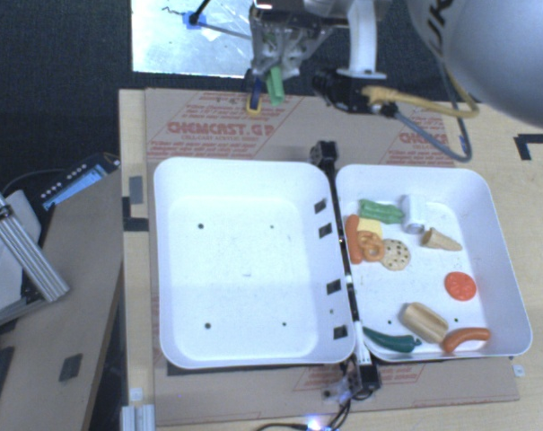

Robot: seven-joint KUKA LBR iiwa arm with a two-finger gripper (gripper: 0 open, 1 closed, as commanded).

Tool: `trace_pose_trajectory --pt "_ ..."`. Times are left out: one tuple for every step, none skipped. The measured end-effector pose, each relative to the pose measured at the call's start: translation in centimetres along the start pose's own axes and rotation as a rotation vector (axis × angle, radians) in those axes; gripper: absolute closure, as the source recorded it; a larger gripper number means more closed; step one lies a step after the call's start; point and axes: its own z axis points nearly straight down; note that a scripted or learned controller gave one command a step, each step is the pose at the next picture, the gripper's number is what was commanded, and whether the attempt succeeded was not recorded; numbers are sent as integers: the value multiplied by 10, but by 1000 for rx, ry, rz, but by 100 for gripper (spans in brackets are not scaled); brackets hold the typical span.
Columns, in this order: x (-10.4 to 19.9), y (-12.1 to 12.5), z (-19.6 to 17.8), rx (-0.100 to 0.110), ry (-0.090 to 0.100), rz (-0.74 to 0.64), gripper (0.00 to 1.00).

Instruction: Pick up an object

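Raised high at the top of the camera view, the gripper [266, 83] hangs over the cardboard behind the bins, a small green piece [275, 85] seemingly between its fingertips, though whether it is truly clamped cannot be told from this angle. The right bin [500, 241] holds the toy foods: a cookie [396, 255], a red disc [460, 285], a sausage [466, 338] and others. If the green piece is held, the pick looks done. The wrist is cut off by the frame.
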Motion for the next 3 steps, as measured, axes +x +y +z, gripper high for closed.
trace_pose_trajectory --pt "3 -117 42 26 -6 -3 100" --pt "-10 -50 29 15 -7 7 100" --pt "12 -125 92 28 -8 -3 100"
